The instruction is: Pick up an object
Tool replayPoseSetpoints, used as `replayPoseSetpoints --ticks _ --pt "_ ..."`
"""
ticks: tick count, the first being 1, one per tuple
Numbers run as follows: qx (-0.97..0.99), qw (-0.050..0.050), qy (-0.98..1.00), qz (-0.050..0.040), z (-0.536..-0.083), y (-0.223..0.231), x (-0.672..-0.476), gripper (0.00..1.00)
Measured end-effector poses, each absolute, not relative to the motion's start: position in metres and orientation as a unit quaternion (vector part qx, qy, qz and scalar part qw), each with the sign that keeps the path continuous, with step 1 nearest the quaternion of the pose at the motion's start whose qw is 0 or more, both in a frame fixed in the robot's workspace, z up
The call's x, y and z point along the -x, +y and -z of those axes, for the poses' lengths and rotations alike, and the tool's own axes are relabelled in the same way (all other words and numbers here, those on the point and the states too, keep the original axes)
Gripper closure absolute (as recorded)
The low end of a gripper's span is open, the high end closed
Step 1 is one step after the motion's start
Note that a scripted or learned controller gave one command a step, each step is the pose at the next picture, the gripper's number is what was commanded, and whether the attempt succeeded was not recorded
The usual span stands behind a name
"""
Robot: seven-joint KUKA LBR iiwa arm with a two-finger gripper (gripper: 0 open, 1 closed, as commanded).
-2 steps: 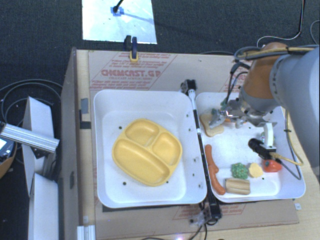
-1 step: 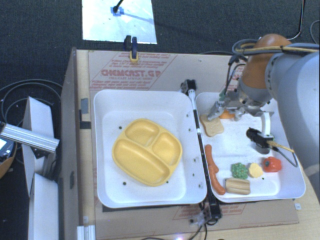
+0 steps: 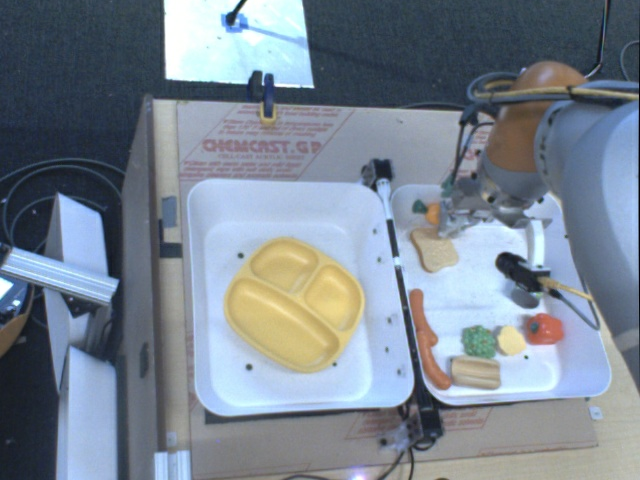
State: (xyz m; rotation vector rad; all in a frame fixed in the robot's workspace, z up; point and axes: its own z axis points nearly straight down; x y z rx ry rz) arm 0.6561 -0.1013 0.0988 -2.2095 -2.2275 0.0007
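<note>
Approach step: gripper (image 3: 452,218) low in right bin (image 3: 585,368), just above toast slice (image 3: 436,251), carrot piece (image 3: 433,210) beside. Can't tell its state. Next: descend, centre on toast.

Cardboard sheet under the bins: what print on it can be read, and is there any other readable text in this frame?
"CHEMCAST GP": large red letters on the cardboard sheet, above the left bin.
Smaller red lines above and below it on the same sheet: too blurred to read.
No other readable text.
</note>
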Motion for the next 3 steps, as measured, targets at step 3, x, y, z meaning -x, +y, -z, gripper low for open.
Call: replayPoseSetpoints --ticks 3 --pt "0.706 0.006 -0.708 -0.0115 -0.087 -0.094 -0.663 0.0"
